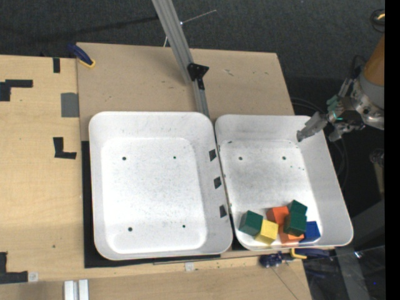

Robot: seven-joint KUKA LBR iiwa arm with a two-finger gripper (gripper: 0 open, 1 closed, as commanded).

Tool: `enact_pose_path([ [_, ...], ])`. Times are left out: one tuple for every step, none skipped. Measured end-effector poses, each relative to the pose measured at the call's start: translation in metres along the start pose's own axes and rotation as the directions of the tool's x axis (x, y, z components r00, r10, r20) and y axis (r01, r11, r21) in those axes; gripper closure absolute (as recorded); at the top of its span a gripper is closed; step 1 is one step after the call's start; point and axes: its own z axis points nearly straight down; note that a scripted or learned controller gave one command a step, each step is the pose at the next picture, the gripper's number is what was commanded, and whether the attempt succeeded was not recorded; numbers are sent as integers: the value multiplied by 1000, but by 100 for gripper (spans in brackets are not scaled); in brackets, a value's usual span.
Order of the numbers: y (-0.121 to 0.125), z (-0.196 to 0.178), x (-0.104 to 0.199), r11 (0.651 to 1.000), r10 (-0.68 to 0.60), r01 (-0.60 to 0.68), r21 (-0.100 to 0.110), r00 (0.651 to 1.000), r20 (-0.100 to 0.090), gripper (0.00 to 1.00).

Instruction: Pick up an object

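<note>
Blocks [279, 224] are the task's candidates, a small cluster crowded into the right bin [325, 167] at about five o'clock of its floor, hard against the near wall; among them a green block [251, 222] at the nine o'clock edge of the cluster, a yellow block [268, 230] just beside it, an orange block [278, 215] behind, a dark green block [297, 215] standing taller at three o'clock, and a blue block [310, 230] touching the bin's wall. The gripper [310, 127] hangs over the far right rim of that bin, at roughly one o'clock from the cluster and well apart from it; nothing is between its fingers, and whether they stand apart or together I cannot tell at this size. The left bin [100, 167] lies alongside. My judgement of the risks: the blocks touch one another, so descending fingers may land on top of a neighbour rather than straddle one piece; the wall at six o'clock leaves little room for a finger on that side; a glancing contact could scatter the cluster, and the pincer might then close on air.
</note>
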Motion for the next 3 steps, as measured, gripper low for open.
enact_pose_path([
  [1,-2,0,1000,-1,1,-4,1000,2,0],
  [0,53,11,1000,0,0,2,1000,1,0],
  [3,116,12,1000,-1,1,3,1000,0,0],
])
